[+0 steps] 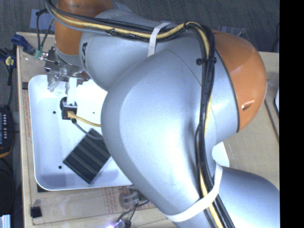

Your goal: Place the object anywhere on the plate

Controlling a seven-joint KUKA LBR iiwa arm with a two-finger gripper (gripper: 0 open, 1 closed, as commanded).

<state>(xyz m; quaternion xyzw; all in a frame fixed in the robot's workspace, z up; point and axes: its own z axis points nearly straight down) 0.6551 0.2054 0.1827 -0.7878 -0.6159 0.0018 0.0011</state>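
- Camera view is dominated by the grey arm [161, 127], reaching in across the table.
- A white bin [40, 141] holds a dark ribbed object [88, 156], lying flat.
- The pincer [59, 82] hangs above the bin's far end; its finger state cannot be told.
- Judged step: approach before pickup. A descent onto the object is required next.

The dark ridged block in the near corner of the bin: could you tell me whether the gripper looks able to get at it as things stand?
Probably yes. The gripper hangs over the far end of the white bin, while the dark ridged block lies flat nearer the camera, with bare bin floor between them and nothing on top of it.
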